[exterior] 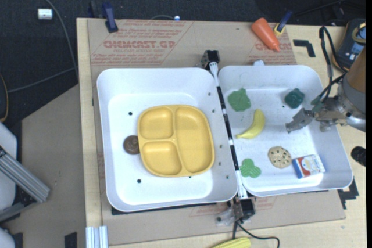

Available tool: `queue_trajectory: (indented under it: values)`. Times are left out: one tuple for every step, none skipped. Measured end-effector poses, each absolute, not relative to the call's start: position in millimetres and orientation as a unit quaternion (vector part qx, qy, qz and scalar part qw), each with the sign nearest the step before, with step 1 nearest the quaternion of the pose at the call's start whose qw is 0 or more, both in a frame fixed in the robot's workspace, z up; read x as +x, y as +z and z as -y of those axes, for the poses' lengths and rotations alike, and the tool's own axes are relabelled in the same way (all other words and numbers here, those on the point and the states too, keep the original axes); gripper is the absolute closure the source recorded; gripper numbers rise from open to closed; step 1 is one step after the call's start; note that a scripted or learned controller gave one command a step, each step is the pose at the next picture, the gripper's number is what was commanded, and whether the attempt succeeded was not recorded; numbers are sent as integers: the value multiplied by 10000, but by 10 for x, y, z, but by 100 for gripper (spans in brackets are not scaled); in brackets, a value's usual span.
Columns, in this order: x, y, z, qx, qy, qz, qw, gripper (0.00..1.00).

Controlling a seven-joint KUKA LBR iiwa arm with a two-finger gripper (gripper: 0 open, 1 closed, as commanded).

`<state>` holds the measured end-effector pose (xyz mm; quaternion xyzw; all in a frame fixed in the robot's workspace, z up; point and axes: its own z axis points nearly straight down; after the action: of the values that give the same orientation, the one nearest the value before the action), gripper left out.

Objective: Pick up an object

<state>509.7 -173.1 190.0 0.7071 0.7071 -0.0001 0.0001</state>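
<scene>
Camera view: gripper point(297, 121) low over right bin point(333, 155), jaws apart, clamped on nothing. Nearest candidates banana point(253, 125) and cookie point(279, 156), both resting on bin floor. Nothing lifted yet; whole pick left.

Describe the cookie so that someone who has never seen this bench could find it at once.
Look in the right bin, toward its near edge. The cookie lies between a green piece and a small carton; it alone is round, tan and dark-speckled.
</scene>
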Motion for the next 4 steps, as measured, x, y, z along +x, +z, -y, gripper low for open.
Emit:
queue_trajectory:
  values:
    - [5738,844,2135,7061,12,-7081,-5,0]
    - [6303,852,2016,7064,4,-7078,11,0]
    - [6659,848,2124,7059,4,-7083,-59,0]
    - [6673,960,2145,7055,4,-7087,8,100]
